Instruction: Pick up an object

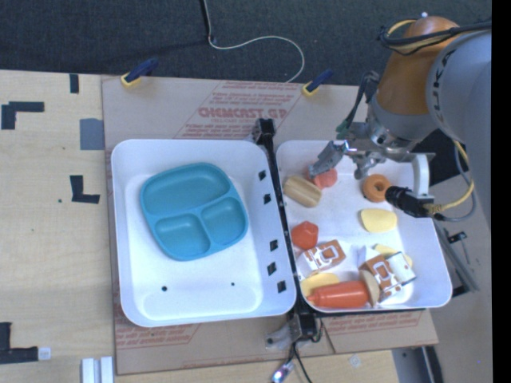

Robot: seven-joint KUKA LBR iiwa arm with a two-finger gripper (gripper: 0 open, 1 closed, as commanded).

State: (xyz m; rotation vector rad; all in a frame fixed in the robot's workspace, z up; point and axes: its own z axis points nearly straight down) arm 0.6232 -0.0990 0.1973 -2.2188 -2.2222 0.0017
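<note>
The right bin [427,238] holds several toy foods. At its back lie a tan bun [302,191], a small red piece [326,179] and a brown donut [375,187]. My gripper [342,166] hangs over the bin's back edge, open, its fingers spread. The left finger [323,163] sits just above the red piece, which is partly hidden under it. The right finger [361,166] is close to the donut. Nothing is held between the fingers.
The right bin also holds a yellow piece [378,220], a red pepper-like piece [304,234], two patterned waffles [326,255] [387,274], a red sausage [343,295] and a yellow strip [319,279]. The left bin [132,294] holds a blue divided plate [193,210]. A black divider [275,206] separates the bins.
</note>
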